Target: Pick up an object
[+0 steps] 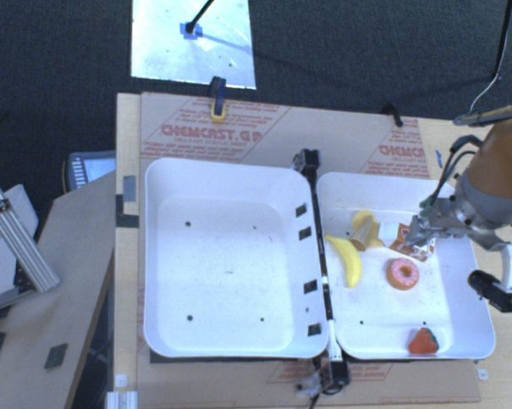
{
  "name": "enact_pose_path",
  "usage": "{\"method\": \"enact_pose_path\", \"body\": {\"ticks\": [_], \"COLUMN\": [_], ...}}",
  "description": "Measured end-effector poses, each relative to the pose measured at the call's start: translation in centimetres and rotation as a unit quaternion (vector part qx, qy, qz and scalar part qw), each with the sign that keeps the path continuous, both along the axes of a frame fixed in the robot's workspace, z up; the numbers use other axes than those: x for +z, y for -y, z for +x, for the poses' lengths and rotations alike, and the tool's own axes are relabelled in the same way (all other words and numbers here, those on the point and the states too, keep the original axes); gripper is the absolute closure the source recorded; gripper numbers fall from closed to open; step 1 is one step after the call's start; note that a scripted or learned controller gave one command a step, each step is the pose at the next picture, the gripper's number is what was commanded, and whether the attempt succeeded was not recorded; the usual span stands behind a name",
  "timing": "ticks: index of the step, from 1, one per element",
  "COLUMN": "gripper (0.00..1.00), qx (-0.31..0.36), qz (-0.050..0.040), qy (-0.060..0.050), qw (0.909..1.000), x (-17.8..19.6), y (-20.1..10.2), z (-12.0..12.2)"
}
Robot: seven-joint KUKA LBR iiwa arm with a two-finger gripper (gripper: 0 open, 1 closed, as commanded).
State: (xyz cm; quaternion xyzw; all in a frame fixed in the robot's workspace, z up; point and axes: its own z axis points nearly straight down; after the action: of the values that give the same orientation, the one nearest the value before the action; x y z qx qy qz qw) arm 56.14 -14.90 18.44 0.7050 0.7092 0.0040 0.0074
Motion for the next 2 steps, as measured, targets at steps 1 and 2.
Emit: {"method": "enact_pose_path", "body": {"ticks": [1, 2], "gripper": [1.00, 1.00], "qx": [0.001, 0.003], "qz": [-0.0001, -0.0003], "qy": [0.001, 0.003], "qw": [1.0000, 1.0000], "x": [1.1, 2.1], "y": [0.0, 0.0], "z": [0.1, 0.2]}}
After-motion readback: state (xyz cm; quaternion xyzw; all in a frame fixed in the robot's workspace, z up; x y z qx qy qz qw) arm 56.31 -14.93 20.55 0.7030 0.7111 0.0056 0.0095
